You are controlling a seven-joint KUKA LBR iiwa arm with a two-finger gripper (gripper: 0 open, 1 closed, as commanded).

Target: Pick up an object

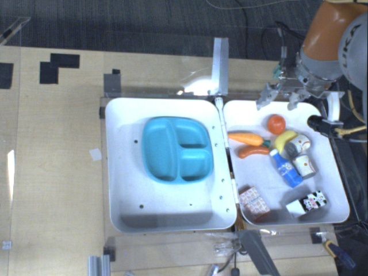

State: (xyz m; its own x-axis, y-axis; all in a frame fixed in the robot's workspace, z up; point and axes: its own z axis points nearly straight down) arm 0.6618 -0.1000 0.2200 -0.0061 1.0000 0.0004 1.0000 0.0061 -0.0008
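Tomato (276, 123) is sitting near the top of the right bin (340, 180), just above the banana (286, 140). The gripper (281, 99) is hanging over the bin's top edge, fingers spread and holding nothing, I think. It should be dropping straight down around the tomato.

A tomato (276, 123), banana (284, 138) and two carrots (246, 137) lay near the right bin's (339, 177) far edge. Cartons (253, 202) sat by its near edge

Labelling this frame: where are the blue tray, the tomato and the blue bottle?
blue tray (175, 149), camera view, centre divider.
tomato (276, 123), camera view, top of its round body.
blue bottle (286, 168), camera view, mid-body.
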